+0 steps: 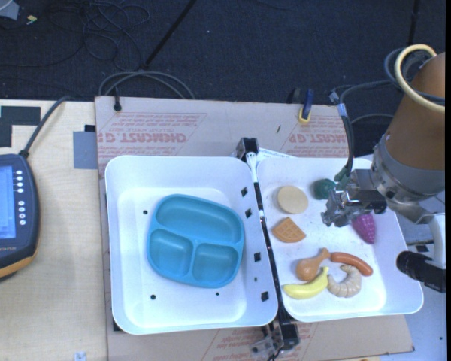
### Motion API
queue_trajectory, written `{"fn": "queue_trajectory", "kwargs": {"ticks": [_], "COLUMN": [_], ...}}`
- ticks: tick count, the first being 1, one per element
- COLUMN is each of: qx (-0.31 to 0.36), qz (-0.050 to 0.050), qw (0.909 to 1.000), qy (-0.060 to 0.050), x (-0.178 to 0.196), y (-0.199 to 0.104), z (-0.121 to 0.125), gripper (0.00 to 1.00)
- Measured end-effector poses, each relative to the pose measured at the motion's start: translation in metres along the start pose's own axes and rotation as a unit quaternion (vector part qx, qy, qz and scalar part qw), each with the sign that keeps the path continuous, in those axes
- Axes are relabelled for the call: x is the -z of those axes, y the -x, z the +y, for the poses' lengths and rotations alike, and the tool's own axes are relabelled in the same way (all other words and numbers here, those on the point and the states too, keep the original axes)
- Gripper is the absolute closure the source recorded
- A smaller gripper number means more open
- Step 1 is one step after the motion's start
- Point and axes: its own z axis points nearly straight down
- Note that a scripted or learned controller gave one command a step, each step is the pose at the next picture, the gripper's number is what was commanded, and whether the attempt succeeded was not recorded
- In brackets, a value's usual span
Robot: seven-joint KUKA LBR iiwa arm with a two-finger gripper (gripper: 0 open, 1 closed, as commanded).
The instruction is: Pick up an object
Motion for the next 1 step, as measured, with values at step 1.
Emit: {"fn": "queue_trajectory", "kwargs": {"ticks": [1], "qx": [0.003], "qz": [0.001], "qw": [0.9999], "qy": [-0.01], "x": [-0.1034], "y": [-0.015], "z": [0.0259], "gripper": [1.0]}}
